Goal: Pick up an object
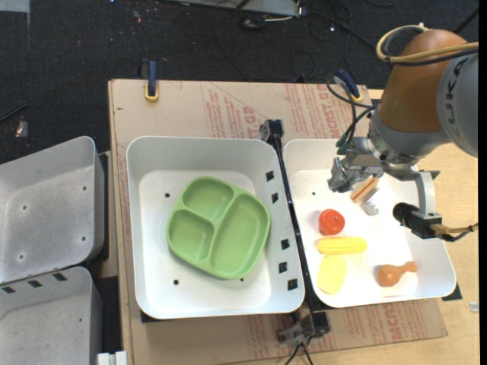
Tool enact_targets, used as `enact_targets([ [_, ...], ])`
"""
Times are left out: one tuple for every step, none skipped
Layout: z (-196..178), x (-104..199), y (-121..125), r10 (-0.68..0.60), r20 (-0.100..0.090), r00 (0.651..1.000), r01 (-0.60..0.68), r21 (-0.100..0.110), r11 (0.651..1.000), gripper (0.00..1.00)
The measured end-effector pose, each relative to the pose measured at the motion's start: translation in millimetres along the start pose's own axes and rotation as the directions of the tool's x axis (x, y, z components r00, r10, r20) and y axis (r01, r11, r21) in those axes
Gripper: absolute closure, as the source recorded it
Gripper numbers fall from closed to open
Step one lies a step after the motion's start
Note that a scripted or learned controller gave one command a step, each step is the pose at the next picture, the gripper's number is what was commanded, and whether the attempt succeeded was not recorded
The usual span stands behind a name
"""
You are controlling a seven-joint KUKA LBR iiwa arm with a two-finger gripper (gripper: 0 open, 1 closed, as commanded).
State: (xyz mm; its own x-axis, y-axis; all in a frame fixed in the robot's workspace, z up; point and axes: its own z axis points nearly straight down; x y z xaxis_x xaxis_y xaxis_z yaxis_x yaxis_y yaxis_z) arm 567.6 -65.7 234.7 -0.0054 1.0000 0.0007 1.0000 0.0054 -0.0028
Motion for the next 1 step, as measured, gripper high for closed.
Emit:
enact_targets([
  [-8.6, 55.8, -5.5, -0.002, -0.001, 1.000, 0.002, -0.002, 1.000, 1.00],
])
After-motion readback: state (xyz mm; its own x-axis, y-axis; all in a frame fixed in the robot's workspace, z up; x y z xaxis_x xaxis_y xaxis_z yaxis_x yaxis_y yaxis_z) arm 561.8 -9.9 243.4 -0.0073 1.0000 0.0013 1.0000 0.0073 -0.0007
